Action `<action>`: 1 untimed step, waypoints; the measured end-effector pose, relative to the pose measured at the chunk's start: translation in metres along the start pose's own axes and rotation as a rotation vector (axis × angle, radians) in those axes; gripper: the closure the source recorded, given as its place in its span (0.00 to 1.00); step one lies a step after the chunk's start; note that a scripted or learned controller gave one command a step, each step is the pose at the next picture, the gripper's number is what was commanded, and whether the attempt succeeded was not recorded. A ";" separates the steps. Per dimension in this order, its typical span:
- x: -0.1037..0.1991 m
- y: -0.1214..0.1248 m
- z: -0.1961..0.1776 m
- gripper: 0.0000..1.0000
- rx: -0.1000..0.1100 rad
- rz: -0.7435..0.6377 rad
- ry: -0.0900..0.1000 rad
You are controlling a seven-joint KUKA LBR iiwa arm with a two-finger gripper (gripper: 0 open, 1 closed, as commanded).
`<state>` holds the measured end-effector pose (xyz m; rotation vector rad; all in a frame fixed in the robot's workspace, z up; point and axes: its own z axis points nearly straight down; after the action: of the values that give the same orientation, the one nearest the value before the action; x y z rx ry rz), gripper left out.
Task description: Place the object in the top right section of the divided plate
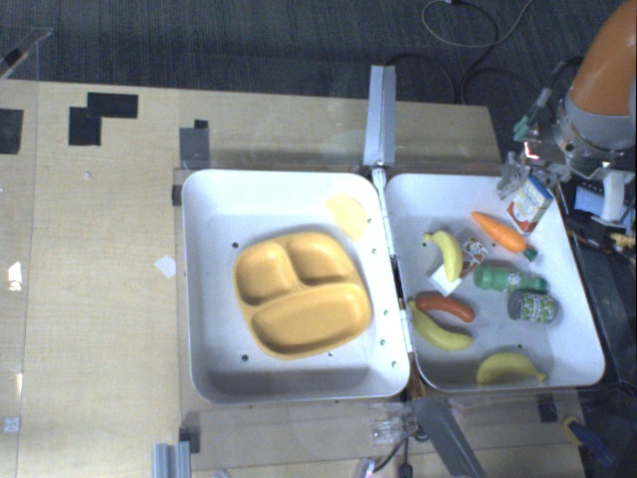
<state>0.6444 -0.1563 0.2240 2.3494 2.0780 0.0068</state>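
1. Packet (528,203), small and white with red-orange print, is hanging at the gripper (525,175) above the right bin's (587,352) far right corner; it appears to be pinched between the fingers.
2. Divided plate (299,292), yellow, is sitting in the middle of the left bin (209,366), tilted, with all sections bare.
3. Carrot (498,233), bananas (445,255), sausage (445,308) and green items are lying below in the right bin.
4. Carrying well likely means lifting clear of the bins' shared wall, then lowering gently over the plate's top right section (320,255), near that wall.
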 end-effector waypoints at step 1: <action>-0.025 -0.009 0.108 1.00 -0.002 -0.162 0.000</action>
<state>0.6336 -0.1798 0.1161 2.1727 2.2599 0.0080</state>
